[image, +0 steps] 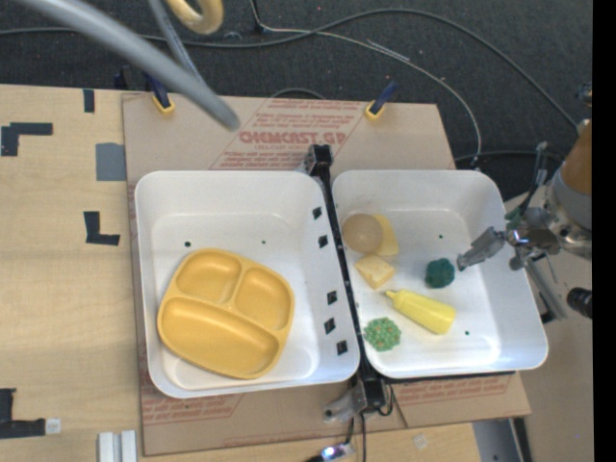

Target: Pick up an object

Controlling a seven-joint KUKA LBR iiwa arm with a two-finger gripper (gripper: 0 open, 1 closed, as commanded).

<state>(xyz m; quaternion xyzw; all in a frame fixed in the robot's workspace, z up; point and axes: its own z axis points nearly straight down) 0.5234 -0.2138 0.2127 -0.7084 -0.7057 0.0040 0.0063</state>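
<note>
White plastic forms the two shallow bins, and we take the black divider point(330, 258) between them as our landmark. Left of the divider, the left bin point(164, 210) holds a yellow compartment plate point(226, 311) lying flat, filling much of its floor. Right of the divider, the right bin point(481, 205) carries the smaller things. A yellow mustard bottle point(422, 310) lies on its side, well right of the divider. Just beside the divider we see a tan round block point(365, 232), and below it a pale cheese wedge point(375, 271). A dark green ball point(440, 273) sits farther right, near the gripper point(478, 250), which hovers at the bin's right wall; we cannot tell how its jaws stand. Near the divider's lower end rests a green bumpy ball point(382, 333).
</note>
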